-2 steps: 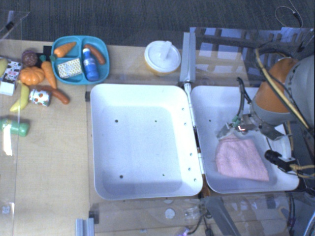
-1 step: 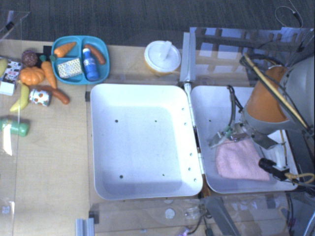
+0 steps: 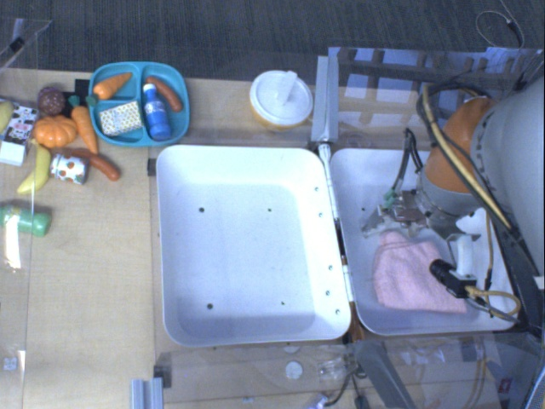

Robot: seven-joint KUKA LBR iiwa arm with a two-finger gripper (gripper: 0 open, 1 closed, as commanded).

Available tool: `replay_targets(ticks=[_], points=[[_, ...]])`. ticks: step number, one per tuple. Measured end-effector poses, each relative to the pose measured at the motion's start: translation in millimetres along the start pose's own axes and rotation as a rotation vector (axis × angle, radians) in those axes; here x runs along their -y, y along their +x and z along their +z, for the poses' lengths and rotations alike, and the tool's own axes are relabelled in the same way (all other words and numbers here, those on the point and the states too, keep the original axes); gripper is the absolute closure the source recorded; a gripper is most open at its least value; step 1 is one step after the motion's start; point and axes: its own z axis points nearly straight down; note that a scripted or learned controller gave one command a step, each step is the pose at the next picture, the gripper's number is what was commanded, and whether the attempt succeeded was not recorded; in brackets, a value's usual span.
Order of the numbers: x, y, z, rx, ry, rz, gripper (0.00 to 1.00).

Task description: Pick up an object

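A pink cloth [image 3: 413,275] lies crumpled in the right bin [image 3: 358,245], toward that bin's 5 o'clock area, its upper edge just below the gripper [image 3: 387,217]. The gripper sits at about 12 o'clock from the cloth, low over the bin floor, its metal tips pointing toward 9 o'clock; whether those tips are spread or pressed together I cannot tell, and nothing is visibly pinched between them. The grey arm [image 3: 511,152] with its orange band [image 3: 456,143] comes in from 3 o'clock, with black and yellow cables [image 3: 464,284] looping over the cloth's right side.

At 9 o'clock from the right bin, touching it along a shared edge, is the left bin [image 3: 247,237], white with a few small dark holes in its floor. At 12 o'clock from the seam between the bins stands a round white-lidded container with a yellow rim [image 3: 281,99]. Farther toward 10 o'clock is a blue divided tray [image 3: 139,103] holding toy food and a small blue bottle. At 9 o'clock, on the wooden bench [image 3: 85,296], lie scattered toy items: an orange pumpkin [image 3: 55,131], a banana [image 3: 36,171], a carrot [image 3: 83,128], a small can [image 3: 68,169]
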Motion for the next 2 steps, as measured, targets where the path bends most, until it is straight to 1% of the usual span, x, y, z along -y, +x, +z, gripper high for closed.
replay_targets(ticks=[1, 2], points=[[18, 8, 0, 0.003, -0.006, 0.092, 0.00], [-45, 18, 2, 0.002, -0.001, 0.040, 0.00]])
